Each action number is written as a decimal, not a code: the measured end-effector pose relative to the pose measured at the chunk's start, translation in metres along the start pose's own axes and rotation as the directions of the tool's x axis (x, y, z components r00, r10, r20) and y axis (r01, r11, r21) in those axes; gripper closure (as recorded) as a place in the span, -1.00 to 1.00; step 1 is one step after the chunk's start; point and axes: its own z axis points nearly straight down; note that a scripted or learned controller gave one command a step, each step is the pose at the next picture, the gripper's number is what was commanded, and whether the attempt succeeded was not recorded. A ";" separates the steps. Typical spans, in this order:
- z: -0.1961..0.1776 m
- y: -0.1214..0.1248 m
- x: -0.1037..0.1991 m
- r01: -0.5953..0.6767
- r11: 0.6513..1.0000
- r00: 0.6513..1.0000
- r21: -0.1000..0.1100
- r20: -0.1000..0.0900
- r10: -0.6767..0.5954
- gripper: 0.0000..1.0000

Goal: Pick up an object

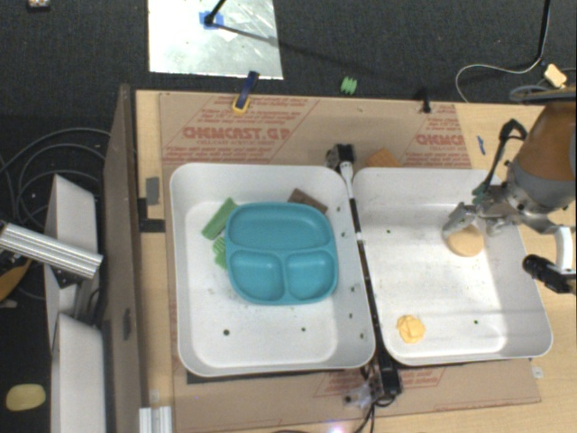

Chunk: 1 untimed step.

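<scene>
Nearest the camera, a small yellow-orange lump sits on the floor of the right bin, close to that bin's front wall. Farther back in the same bin lies a tan, rounded object, pale like a piece of bread. The end effector hangs directly over it, the metal parts just above or touching its upper edge; whether its fingers are apart or together cannot be told from this view. Above it rises the grey arm with its orange band.

Beside it, the left bin carries a blue divided tray with three compartments. A green flat piece sticks out from under the tray's left edge, and a brown piece shows at its back right corner. An orange-tan scrap lies on the counter just behind the right bin.

Red lettering printed on the counter's protective sheet reads "CHEMCAST" and is repeated, partly hidden, at the right. A shiny metal sheet lies on the dark floor beyond the counter.
</scene>
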 end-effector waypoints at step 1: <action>0.010 0.001 0.000 0.001 1.000 1.000 0.000 0.000 -0.001 -1.00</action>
